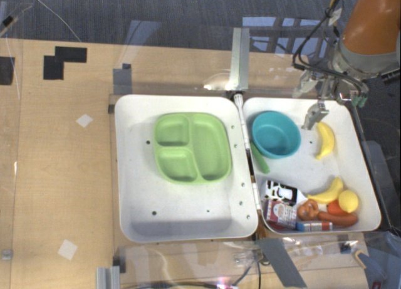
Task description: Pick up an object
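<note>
The left bin holds a green divided plate. The right bin holds a teal bowl, a banana just beside it, and a heap of toy food in its near corner. The gripper hangs above the banana, grasping nothing; whether its jaws are apart I cannot tell.

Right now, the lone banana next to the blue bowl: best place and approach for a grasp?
Grip the banana at its mid-body, across the narrow width, coming straight down from above. It lies flat on the right bin floor, running roughly top to bottom in the view, apart from the blue bowl, so both long sides look free. The gripper sits close to its upper end.
</note>
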Controlling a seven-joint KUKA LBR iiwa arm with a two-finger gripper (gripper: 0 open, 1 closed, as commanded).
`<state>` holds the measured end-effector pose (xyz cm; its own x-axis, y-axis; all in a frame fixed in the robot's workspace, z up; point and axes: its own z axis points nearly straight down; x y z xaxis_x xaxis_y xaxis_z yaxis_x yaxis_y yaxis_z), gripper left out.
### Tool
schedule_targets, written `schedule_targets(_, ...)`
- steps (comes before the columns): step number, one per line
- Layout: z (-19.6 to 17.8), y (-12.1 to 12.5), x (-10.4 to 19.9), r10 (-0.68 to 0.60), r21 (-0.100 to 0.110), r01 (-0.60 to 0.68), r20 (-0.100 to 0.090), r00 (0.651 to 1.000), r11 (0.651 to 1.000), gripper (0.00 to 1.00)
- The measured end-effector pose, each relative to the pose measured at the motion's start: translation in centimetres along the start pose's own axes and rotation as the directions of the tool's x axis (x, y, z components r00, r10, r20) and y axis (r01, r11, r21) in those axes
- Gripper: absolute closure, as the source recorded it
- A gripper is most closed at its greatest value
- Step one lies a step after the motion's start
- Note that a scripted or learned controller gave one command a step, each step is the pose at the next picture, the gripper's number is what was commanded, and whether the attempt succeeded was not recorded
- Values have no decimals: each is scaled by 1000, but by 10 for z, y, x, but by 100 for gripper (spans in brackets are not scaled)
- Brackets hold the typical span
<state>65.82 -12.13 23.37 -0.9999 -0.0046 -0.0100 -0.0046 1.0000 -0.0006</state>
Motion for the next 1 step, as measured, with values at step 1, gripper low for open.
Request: schedule_targets(1,137,-74,54,-106,2,106,2,994,994,0)
